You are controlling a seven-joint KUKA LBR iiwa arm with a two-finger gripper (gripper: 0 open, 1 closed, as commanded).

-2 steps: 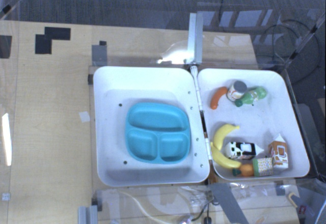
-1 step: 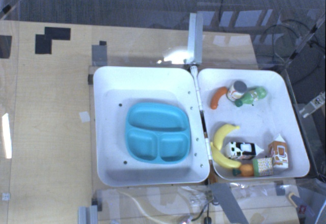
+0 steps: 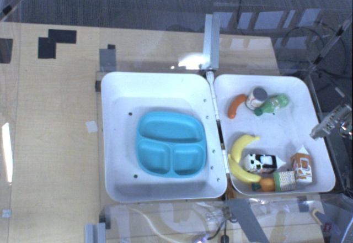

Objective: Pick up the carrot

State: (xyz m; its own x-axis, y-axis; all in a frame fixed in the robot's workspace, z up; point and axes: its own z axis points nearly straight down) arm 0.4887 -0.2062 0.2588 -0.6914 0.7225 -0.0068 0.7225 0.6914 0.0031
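The carrot (image 3: 237, 105) is lying beside the can (image 3: 257, 98), looking light, stiff, smooth; grip its middle. Gripper (image 3: 329, 124) state: cannot tell.

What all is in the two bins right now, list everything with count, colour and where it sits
white bins: two, white, side by side on the bench
divided tray: one, light blue, middle of the left bin
carrot: one, orange, upper left of the right bin
can: one, grey-topped, just right of the carrot
green bottle: one, green, lying beside the can
banana: one, yellow, lower left of the right bin
cow toy: one, black and white, against the banana
orange fruit: one, orange, front edge
green box: one, green, front edge
carton: one, orange and white, lower right corner
gripper: one, grey, at the right bin's right rim
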